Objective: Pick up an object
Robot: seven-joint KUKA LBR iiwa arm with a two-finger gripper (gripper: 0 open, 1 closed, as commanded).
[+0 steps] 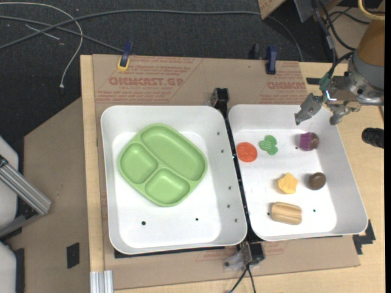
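Observation:
The right bin [342, 224] holds several small objects: an orange-red disc [247, 152], a green leafy piece [268, 144], a purple piece [308, 141], a yellow chunk [288, 183], a brown ball [316, 180] and a tan bread-like loaf [286, 213]. My gripper [321, 110] hangs above the bin's far right corner, open, its two fingers spread wide with nothing between them. It sits just above and behind the purple piece.
The left bin [122, 224] holds a green divided plate [162, 163]. Two clamps [126, 54] hold the cardboard at the far edge. A black bracket [219, 96] sits between the bins. Cables lie on the dark floor at the back.

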